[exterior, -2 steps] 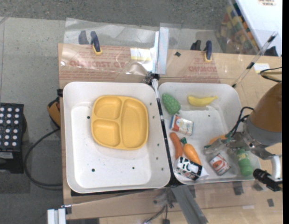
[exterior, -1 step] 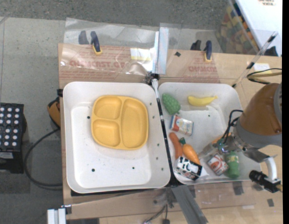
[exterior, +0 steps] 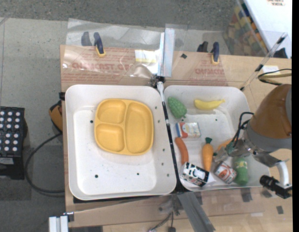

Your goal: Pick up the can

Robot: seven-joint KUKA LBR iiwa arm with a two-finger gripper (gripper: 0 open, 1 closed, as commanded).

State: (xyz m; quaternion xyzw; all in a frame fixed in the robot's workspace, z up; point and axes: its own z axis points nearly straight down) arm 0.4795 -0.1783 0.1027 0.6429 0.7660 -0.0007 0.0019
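1. Lying on its side, the can (exterior: 225,172) is logged in the right bin (exterior: 236,93), just right of the carrot (exterior: 207,156)
2. Gripper (exterior: 234,149) is poised just above the can; its state cannot be told
3. Handling is judged light, stiff, slippery; a grasp across the curved wall is advised

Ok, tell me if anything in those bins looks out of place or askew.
The can lies tipped on its side near the right bin's front edge, crowded between a carrot and a green toy. Otherwise nothing stands out; the yellow tray sits flat in the left bin.
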